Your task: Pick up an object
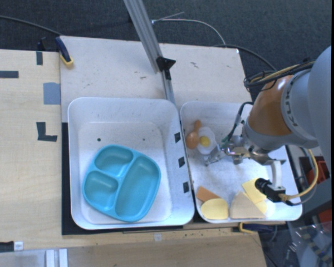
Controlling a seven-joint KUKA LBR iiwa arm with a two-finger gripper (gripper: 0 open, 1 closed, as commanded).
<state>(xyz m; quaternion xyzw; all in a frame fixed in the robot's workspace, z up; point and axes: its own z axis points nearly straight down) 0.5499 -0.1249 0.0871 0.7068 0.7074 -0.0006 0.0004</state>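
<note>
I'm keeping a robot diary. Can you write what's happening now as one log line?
arm: over right bin | gripper: low, beside orange and yellow toy | blue plate: left bin | pick: not shown

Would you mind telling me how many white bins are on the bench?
2. The left bin holds a blue divided plate; the right bin beside it holds small items, with the end effector over it.

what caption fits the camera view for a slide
Arm's gripper low in the right bin near small food pieces; blue divided plate sits in the left bin.
</note>
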